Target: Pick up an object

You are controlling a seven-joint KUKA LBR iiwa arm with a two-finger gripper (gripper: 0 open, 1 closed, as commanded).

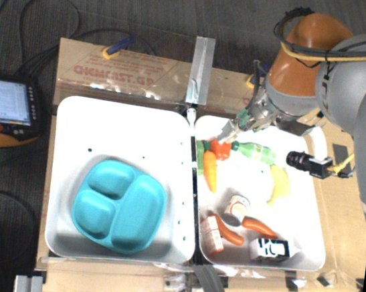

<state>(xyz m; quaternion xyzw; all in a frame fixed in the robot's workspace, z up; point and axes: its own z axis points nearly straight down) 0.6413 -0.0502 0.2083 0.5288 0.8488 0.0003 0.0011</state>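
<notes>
Hand (234, 130): low at right bin's (315, 214) far-left corner, over red-orange toy (220, 148); grip state indiscernible. Advice: centre, descend straight, avoid neighbouring carrot (210, 171).

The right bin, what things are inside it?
The right bin holds a carrot, a green bottle, a banana, a small can and a black box. The gripper covers what lies under it.

A blue divided tray (119, 207) lies in the left bin (79, 114); a handheld screen (5, 105) sits left of that bin.
</notes>
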